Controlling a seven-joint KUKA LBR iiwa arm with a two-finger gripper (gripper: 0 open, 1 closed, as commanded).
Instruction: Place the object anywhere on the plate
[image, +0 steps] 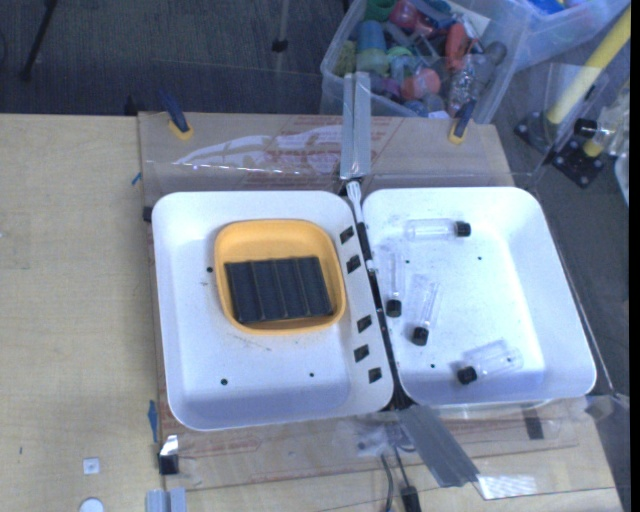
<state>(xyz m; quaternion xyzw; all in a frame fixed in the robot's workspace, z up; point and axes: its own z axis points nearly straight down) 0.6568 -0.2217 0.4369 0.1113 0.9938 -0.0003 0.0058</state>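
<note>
A pale wooden bench (70, 300) fills the left side. At one o'clock, a clear tub (425, 50) of colourful toys sits on dark carpet (150, 50).

- I see the wooden bench (70, 300) carrying two shallow white bins side by side.
- The left bin (190, 390) and right bin (545, 300) touch along their inner edges.
- Both rest on a clear sheet (250, 150) lying on the bench top.
- A blue clamp (177, 120) sits at the sheet's far left corner.

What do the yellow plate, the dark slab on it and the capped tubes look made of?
Yellow plate: likely plastic, smooth, uniform colour. Dark slab: matte, ribbed, maybe rubber or foam. Tubes, e.g.: clear plastic or glass, see-through, with black caps.
</note>
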